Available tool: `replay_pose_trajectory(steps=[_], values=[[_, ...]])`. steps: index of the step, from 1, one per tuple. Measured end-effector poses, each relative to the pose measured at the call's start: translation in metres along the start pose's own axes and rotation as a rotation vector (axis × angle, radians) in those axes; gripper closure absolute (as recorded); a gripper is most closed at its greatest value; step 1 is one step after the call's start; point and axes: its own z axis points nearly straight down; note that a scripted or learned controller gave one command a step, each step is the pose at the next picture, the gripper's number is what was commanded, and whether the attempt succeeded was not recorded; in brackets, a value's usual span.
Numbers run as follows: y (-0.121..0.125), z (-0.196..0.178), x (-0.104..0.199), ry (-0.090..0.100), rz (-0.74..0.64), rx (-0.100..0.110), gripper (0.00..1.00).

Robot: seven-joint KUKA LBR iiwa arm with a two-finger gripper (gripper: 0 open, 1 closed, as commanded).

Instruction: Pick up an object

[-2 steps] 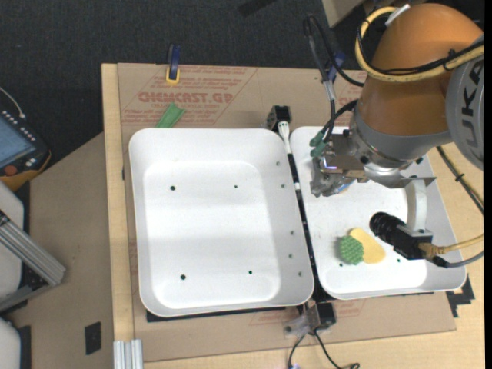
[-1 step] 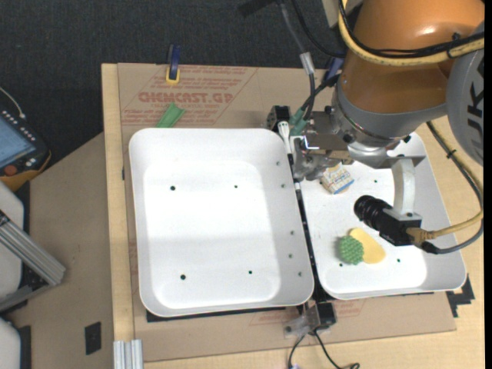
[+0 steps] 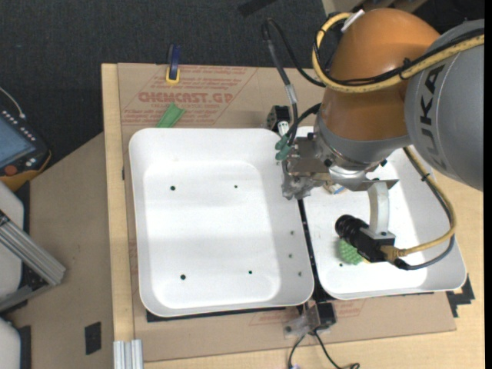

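The arm (image 3: 377, 60) reaches in from the right and hangs over the seam between the two bins, its broad orange band and grey wrist covering most of what lies beneath. The claw (image 3: 304, 174) shows as a cluster of grey metal at the bottom of the wrist, sitting over the inner edge of the right bin (image 3: 419, 229), just beside the rim it shares with the left bin (image 3: 207, 221). Its working end is hidden under the wrist, so it cannot be told whether the claw is released or clenched, and nothing can be seen gripped in it or touching it. The one loose thing in the bins is a small green object (image 3: 350, 254) with a knobbly surface, lying on the floor of the right bin toward its near edge, partly covered by the arm's own fittings and set apart from the claw, nearer the camera than it. Both bins rest on a cardboard sheet (image 3: 123, 206) with red print along its far side, where a short green strip (image 3: 169, 115) lies and a blue and yellow clamp (image 3: 174, 64) grips the edge.
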Motion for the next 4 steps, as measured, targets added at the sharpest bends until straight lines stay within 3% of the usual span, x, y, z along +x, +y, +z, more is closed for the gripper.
replay_pose_trajectory(steps=[1, 2, 3, 4], values=[[0.014, 0.000, -0.032, 0.000, 0.003, -0.008, 1.00], [0.040, 0.025, -0.050, 0.000, 0.001, -0.006, 1.00], [0.029, 0.051, -0.086, 0.001, 0.004, -0.003, 1.00], [0.050, 0.056, -0.074, 0.001, -0.002, -0.010, 1.00]])
